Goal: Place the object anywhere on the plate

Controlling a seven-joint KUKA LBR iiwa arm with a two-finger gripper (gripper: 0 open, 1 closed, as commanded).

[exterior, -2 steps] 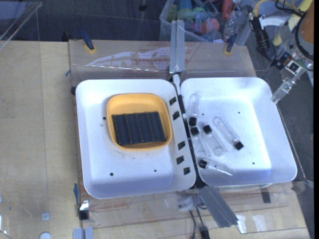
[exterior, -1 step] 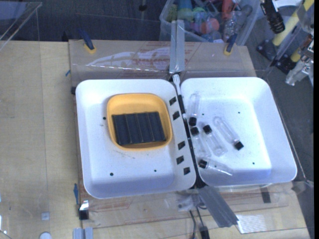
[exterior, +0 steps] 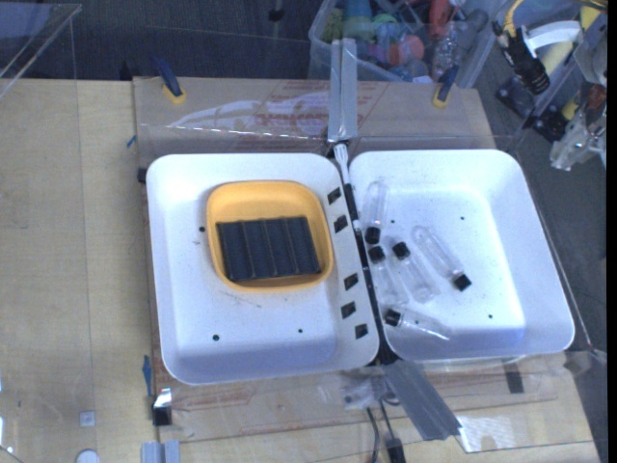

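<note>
Several small clear plastic vials with black caps [exterior: 439, 258] lie scattered in the right-hand white bin [exterior: 501, 177], well apart from the yellow rounded-square plate [exterior: 265, 198] holding a dark ribbed slab [exterior: 268, 248] in the left bin. The vials look light, stiff and slippery, likely to roll; gripping mid-body across the tube seems safest. The gripper [exterior: 569, 148] sits at the right edge, its state impossible to tell.

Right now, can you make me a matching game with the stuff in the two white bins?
Things:
1. yellow plate
2. dark ridged block
3. clear vials with black caps
4. row of black squares

Places:
A. lying on the plate
B. scattered in the right bin
C. sitting in the left bin
D. along the divider between the bins

Pairs: 1-C, 2-A, 3-B, 4-D
</note>
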